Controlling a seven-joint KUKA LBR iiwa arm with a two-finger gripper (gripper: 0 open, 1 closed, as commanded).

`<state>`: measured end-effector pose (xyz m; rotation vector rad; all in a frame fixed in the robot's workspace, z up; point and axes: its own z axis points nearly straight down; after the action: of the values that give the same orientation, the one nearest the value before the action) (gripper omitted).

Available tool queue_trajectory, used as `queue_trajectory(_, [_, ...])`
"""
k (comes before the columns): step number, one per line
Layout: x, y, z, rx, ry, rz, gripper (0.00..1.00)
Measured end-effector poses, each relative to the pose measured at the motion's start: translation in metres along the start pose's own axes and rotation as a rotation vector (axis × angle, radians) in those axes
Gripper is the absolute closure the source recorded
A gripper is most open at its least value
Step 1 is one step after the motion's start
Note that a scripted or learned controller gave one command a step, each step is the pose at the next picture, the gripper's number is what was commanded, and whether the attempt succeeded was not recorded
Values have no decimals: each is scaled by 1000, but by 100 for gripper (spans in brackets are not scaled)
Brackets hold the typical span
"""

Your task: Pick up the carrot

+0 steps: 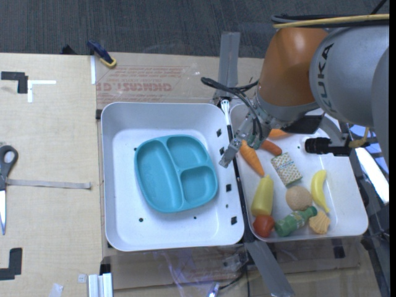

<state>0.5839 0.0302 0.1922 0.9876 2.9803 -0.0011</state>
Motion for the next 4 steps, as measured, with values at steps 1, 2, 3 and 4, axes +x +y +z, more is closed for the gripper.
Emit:
queue_trajectory(1, [2, 35, 0, 0, 0, 9, 0])
queue_trajectory(2, [-36, -27, 0, 0, -1, 118, 0])
queue_trajectory(3, [12, -7, 0, 0, 1, 144, 0])
queue_trajectory(4, [40, 13, 0, -1, 0, 70, 0])
